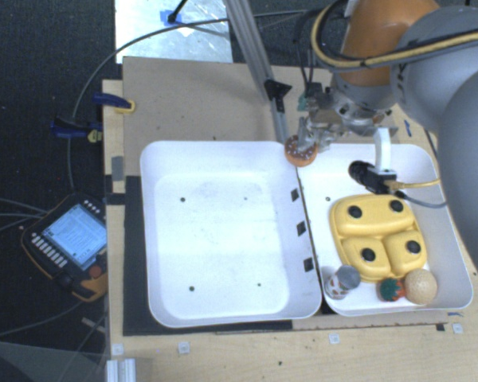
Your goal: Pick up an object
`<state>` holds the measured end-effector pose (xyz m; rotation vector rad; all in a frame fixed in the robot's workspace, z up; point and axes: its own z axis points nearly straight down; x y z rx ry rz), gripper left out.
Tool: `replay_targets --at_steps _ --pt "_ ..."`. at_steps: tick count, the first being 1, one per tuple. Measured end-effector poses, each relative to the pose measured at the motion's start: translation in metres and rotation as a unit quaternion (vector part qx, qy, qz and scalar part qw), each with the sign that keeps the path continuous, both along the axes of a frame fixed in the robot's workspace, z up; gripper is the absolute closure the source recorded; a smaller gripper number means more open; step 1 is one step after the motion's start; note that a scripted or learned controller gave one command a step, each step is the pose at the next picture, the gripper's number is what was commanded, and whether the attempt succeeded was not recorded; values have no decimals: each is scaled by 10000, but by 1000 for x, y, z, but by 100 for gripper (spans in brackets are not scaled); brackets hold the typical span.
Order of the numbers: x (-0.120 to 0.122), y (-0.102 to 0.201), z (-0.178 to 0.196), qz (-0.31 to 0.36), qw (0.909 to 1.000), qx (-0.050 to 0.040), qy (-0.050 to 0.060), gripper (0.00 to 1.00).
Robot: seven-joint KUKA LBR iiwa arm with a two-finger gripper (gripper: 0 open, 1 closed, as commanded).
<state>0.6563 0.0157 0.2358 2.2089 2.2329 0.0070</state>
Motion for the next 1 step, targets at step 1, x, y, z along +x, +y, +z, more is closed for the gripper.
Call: replay_targets --at_steps 1 --pt "4 60 4 3 10000 1 1 100"
